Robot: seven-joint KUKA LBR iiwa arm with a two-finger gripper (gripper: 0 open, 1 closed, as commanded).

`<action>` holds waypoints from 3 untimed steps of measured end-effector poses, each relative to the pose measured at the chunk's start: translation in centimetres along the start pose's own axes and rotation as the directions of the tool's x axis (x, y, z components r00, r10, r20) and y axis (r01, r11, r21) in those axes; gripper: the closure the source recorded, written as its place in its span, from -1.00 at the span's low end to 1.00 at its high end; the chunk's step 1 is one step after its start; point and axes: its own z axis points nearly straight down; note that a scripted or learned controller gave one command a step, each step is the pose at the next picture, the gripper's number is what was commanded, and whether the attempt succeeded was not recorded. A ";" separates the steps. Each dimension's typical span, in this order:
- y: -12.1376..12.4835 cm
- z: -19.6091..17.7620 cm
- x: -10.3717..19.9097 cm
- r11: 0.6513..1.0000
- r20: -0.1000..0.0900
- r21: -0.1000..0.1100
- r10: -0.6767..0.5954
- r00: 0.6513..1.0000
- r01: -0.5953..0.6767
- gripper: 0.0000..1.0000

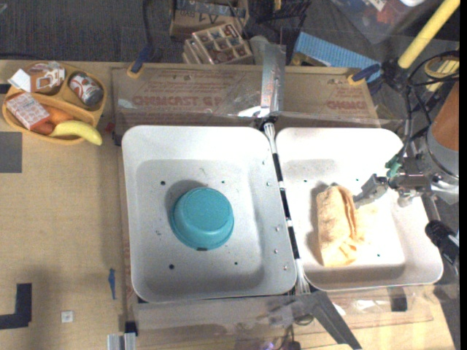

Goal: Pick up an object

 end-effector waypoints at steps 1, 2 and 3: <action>-1.4 15.6 -3.4 0.998 0.000 -0.002 0.066 0.998 -0.066 -1.00; -1.5 15.0 -3.6 0.997 0.000 0.001 0.071 0.997 -0.071 1.00; -0.9 16.3 -0.2 0.978 0.003 -0.021 0.210 0.978 -0.209 1.00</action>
